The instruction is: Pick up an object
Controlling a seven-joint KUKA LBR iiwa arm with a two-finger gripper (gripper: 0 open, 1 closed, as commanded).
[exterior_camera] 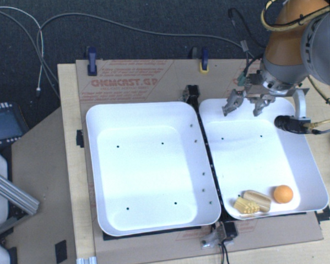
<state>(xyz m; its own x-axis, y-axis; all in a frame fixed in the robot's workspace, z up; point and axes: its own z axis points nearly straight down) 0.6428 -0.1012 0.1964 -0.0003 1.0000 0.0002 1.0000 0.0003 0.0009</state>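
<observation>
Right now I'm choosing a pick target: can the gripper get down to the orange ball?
Probably yes. The orange ball lies uncovered near the right bin's front edge, the open gripper hangs over its far end, bare floor between.

Dark speckled carpet [148, 24] surrounds a pale wooden worktop [73, 161]. White cables [38, 30] trail across the floor, and blue clamps [91, 55] grip the worktop's far edge.

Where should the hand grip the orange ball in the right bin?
Across the middle of the orange ball, coming straight down. It is round and sits apart from the yellow corn piece, though close to the right bin near rim.
</observation>
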